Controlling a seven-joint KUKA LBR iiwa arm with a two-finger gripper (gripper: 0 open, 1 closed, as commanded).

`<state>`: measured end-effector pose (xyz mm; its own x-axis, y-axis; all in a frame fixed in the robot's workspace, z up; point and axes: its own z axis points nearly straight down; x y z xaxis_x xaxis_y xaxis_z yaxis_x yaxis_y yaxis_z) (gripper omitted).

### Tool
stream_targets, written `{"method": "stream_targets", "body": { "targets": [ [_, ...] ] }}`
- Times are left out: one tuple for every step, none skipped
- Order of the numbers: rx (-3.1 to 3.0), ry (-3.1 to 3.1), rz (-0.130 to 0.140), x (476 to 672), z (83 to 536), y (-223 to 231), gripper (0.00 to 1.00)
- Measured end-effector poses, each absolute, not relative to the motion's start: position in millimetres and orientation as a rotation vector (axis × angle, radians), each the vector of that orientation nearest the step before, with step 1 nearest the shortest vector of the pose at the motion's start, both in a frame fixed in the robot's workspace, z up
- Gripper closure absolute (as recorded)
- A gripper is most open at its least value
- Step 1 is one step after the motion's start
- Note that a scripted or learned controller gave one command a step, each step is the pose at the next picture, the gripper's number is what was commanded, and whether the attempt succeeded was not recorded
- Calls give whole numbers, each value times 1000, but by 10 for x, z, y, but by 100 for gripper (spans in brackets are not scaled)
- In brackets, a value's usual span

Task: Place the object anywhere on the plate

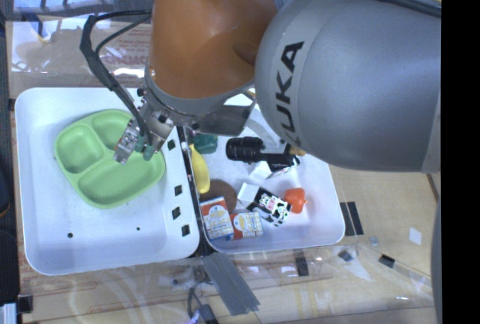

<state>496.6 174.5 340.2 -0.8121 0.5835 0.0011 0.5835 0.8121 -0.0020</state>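
A light green divided plate (90, 165) lies in the left bin (45, 240). My gripper (133, 142) hangs low over the plate's right rim, close to the wall between the two bins. A small dark green piece (153, 152) shows right beside the gripper's tip, and I cannot tell whether it is held. The arm's orange band and grey body cover the back of both bins.
The right bin (322, 229) holds a yellow banana (199, 169), a dark green thing (205, 141), a brown piece (222, 192), an orange carton (217, 220), a smaller carton (248, 224), a cow-patterned toy (271, 207) and an orange thing (295, 199).
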Motion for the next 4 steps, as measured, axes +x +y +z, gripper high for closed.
{"method": "stream_targets", "body": {
  "targets": [
    [-669,-3072,-3,4762,4017,2188,100],
    [-670,-3071,-1,4762,4013,2186,0],
    [-481,-3109,-1,4929,4283,1205,0],
    [27,-3139,2,4851,2862,1546,0]
  ]
}}
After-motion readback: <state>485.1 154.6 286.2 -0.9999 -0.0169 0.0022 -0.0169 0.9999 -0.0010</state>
